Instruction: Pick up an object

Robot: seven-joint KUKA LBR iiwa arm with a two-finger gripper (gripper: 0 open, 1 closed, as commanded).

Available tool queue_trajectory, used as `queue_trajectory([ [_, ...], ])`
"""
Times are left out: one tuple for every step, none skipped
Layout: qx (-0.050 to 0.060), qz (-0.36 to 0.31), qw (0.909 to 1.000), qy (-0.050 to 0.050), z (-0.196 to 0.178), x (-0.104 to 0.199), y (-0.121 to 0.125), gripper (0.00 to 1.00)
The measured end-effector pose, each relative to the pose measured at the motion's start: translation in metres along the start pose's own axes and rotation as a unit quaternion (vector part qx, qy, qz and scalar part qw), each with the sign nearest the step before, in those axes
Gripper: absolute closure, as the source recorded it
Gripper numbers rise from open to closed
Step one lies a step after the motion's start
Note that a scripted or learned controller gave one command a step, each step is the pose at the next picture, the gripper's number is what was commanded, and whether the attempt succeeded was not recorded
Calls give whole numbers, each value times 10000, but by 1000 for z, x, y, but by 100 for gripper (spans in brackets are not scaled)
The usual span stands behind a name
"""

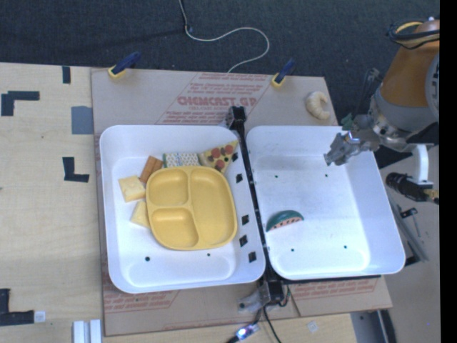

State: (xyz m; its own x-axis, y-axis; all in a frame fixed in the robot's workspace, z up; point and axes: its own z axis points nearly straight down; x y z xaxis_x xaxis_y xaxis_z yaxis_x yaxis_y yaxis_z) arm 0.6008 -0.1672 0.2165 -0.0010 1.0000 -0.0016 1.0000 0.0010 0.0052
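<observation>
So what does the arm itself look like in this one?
The arm enters from the right: a broad orange band sits above a grey wrist section. Below that is a small grey metal gripper with dark details. A white, tube-like part shows just below the wrist. No markings are legible at this size.

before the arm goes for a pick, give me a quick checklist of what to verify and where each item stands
1. Target in view: ok. A small green slice-shaped toy with a red edge lies in the right white bin, unobstructed.
2. Gripper position: not ok. It sits over the bin's upper right part, away from the slice.
3. Anything held: cannot tell, too small to read.
4. Space around target: ok. The slice lies apart from the bin walls.
5. Left white bin options: not ok for an easy pick. The yellow divided plastic plate is crowded by small food toys along its upper and left sides.
</observation>
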Motion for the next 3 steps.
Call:
queue_trajectory([
  [25, 0, 10000, 8, -8, 0, 0, 100],
  [38, -19, 10000, 11, -2, 59, -11, 100],
  [39, -29, 10000, 17, 6, 115, -10, 100],
])
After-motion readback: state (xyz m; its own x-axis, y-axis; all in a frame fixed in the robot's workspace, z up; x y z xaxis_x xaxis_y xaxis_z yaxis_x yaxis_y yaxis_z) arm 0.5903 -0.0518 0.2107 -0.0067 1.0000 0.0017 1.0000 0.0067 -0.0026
